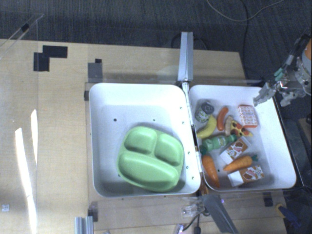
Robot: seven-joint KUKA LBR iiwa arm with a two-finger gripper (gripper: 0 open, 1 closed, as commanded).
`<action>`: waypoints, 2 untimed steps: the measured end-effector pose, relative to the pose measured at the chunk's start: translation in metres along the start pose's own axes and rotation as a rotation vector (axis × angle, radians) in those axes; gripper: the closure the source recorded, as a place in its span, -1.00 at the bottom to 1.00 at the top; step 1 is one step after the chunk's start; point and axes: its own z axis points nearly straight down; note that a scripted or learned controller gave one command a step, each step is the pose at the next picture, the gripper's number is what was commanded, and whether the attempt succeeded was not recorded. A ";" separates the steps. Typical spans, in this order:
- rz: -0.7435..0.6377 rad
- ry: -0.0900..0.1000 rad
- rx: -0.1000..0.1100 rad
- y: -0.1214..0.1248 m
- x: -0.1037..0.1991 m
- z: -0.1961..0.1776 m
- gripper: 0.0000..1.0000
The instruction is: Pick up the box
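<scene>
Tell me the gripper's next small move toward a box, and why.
Probably shift the two-finger gripper left and toward the bin's centre, over the red-and-white carton box. It sits at the right white bin far corner, beside the box, not above it.

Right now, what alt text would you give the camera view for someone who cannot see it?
The arm's hand hovers at the upper right corner of the right bin, which holds toy food: small boxes, carrots, a banana, a green bottle and a can. The left bin holds a green divided tray.
</scene>
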 end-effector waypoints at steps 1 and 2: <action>0.111 -0.001 -0.002 0.012 -0.022 0.024 -1.00; 0.148 0.001 0.002 0.011 -0.005 0.151 -1.00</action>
